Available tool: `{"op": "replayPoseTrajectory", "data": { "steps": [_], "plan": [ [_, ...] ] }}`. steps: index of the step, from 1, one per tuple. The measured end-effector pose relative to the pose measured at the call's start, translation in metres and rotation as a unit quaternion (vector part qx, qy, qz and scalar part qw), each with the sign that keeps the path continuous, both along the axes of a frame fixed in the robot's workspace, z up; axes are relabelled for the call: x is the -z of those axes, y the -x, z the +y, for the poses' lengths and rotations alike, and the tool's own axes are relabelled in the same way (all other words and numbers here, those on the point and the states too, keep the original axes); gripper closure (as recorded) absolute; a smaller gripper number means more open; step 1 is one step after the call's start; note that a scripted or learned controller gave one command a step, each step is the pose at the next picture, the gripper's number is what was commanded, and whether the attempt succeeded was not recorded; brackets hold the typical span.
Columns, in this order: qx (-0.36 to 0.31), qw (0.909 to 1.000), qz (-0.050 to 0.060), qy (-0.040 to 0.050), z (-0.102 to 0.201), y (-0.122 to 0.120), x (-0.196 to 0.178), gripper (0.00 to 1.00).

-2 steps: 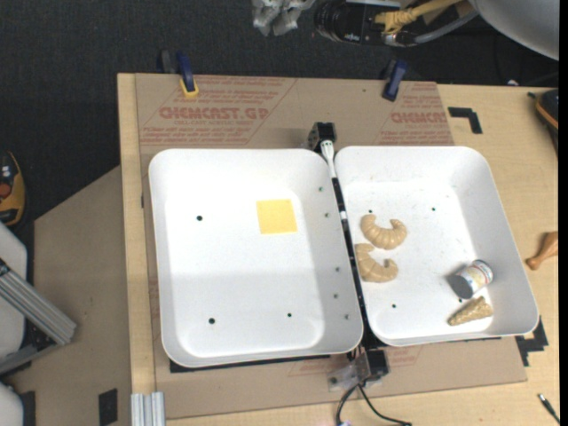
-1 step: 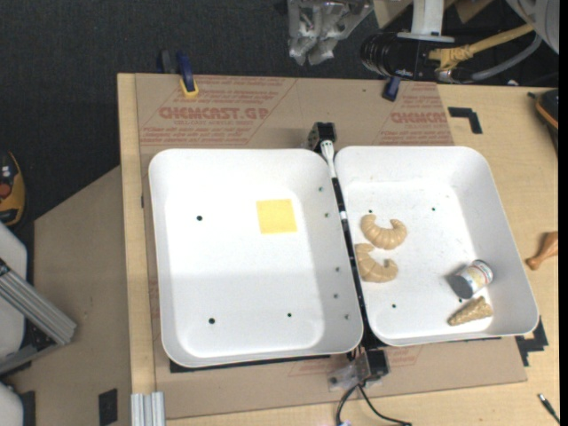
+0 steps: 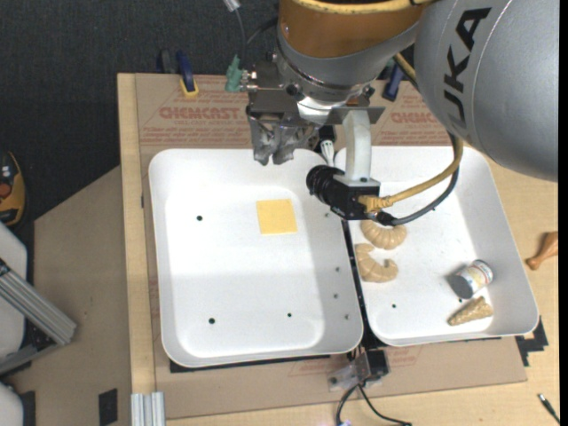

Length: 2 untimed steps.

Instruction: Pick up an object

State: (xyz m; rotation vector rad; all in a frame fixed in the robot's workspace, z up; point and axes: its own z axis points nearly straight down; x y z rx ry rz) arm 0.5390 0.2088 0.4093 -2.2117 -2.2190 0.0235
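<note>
Fingers of the gripper (image 3: 277, 152): state unclear to you, nothing seen between them; yellow square (image 3: 276, 216) just below them in the left bin (image 3: 169, 238), likely thin, light, flat — take its edges.

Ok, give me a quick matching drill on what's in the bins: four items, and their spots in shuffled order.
Items:
1. yellow square
2. croissant pieces
3. small jar
4. tan wedge

Spots:
A. right bin, near front right corner
B. left bin, middle
C. right bin, by the divider
D. right bin, right side, just behind the wedge

Pairs: 1-B, 2-C, 3-D, 4-A
</note>
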Motion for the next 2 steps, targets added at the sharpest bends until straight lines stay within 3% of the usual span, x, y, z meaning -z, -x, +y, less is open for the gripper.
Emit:
{"op": "replayPoseTrajectory", "data": {
  "steps": [1,2],
  "plan": [
    [0.002,1.0,-0.002,0.0001,0.016,-0.003,0.111,1.0],
    [0.001,0.9998,-0.018,-0.006,0.016,-0.023,-0.063,1.0]
  ]
}}
